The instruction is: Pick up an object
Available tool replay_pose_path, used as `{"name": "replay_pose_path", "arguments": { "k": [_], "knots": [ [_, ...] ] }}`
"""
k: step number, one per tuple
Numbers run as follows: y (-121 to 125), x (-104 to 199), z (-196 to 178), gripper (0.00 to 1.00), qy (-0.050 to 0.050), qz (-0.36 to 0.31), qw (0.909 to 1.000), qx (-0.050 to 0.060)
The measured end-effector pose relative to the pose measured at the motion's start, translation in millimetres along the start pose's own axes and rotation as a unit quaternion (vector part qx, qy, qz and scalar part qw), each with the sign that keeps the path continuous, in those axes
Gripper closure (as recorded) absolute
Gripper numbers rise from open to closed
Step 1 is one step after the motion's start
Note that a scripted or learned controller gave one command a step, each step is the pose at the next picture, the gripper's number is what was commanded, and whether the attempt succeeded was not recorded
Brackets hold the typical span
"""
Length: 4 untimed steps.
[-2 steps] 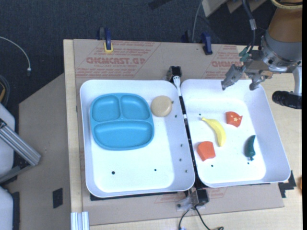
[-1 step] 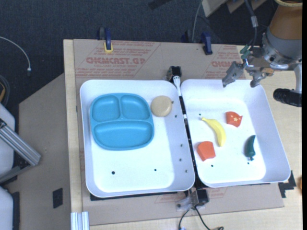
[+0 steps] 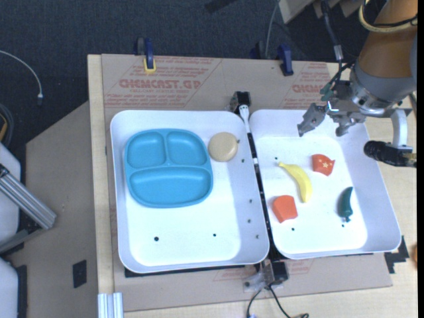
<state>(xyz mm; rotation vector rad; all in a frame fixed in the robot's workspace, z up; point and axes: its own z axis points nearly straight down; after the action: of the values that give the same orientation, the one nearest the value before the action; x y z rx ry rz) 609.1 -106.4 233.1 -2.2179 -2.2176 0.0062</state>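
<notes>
Over right bin (image 3: 371, 177) far edge | gripper (image 3: 326, 123) spread, holding nothing | banana (image 3: 297, 180): light, smooth, curved; you'd pinch its middle

Grey arm (image 3: 384, 78) with orange band, dark cables along it, metallic two-finger gripper (image 3: 326, 123)

Dark blue carpet (image 3: 99, 15) surrounds a brown board (image 3: 199, 78) clamped at its far edge.

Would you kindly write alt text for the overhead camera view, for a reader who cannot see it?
A grey-and-orange robot arm's open gripper hovers over the right white bin, which holds a banana, a red piece, an orange block and a green pepper. The left bin holds a blue divided plate and a tan ball.
</notes>
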Motion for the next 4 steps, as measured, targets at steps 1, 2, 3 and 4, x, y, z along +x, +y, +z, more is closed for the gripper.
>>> {"name": "replay_pose_path", "arguments": {
  "k": [1, 2, 3, 4],
  "knots": [
    [-8, 8, 52, 0.00, 0.000, 0.000, 1.0000, 0.000],
    [-8, 13, 96, 0.00, 0.000, 0.000, 1.0000, 0.000],
    [-7, 12, 82, 1.00, -0.001, 0.000, 1.0000, -0.004],
    [0, 3, 26, 1.00, -0.002, 0.000, 1.0000, -0.007]
  ]
}}
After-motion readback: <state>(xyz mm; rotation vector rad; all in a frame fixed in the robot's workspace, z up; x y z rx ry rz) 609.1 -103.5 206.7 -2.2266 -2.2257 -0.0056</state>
